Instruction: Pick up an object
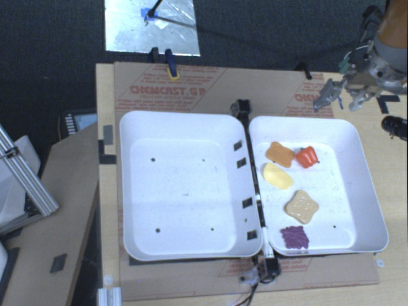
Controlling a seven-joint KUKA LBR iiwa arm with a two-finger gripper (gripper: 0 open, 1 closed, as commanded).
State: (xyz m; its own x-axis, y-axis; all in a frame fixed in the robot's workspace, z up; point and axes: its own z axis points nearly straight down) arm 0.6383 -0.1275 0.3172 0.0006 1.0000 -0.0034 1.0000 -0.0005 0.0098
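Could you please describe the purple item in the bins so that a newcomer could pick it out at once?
Look in the right-hand bin, the one holding the small food pieces. Follow them down to the near edge: the purple piece lies there, just below the tan cracker. It is the only purple, bumpy-looking item.

Two shallow white plastic bins, the left one (185,190) and the right one (357,190), rest on a tan cardboard sheet (210,88) printed with red lettering. The right bin holds an orange lump (279,153), a red-orange pepper-like piece (307,157), a pale yellow oval (278,176), a beige cracker-like square (301,206) and a purple cluster (294,237).
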